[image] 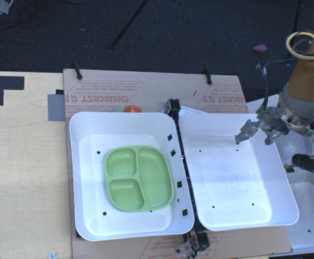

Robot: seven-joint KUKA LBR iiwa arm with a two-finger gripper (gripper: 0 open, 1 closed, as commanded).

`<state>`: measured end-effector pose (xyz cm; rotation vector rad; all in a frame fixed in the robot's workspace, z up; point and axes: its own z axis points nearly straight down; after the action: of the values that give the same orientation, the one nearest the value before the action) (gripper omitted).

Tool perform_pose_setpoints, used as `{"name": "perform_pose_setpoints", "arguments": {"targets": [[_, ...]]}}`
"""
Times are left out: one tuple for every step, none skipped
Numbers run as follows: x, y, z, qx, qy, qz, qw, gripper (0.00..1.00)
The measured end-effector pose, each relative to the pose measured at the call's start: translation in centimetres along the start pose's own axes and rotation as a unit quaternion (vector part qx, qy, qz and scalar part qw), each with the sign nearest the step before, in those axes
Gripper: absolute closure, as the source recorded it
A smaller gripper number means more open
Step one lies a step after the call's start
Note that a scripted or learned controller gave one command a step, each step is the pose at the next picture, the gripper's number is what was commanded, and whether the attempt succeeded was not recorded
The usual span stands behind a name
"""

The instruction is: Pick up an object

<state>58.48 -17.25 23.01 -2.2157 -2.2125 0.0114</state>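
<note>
While the gripper hangs over the upper right of the right bin, its two fingers stand spread wide with nothing between them. A green divided plate with three compartments lies flat in the left bin, well apart from it. Both bins sit on a cardboard sheet over a pale wooden benchtop. Dark carpet with trailing cables fills the top of the frame.

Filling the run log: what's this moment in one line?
arm: over right bin | fingers: open, holding nothing | green tray: in left bin, untouched
</note>
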Motion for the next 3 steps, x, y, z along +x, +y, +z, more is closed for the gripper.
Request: {"name": "perform_pose_setpoints", "arguments": {"targets": [[0.0, 0.2, -0.6, -0.006, -0.001, -0.001, 1.0, 0.0], [-0.2, 0.6, 3.8, -0.003, 0.0, -0.001, 1.0, 0.0], [0.8, 0.1, 9.0, -0.002, 0.0, 0.0, 1.0, 0.0]]}}
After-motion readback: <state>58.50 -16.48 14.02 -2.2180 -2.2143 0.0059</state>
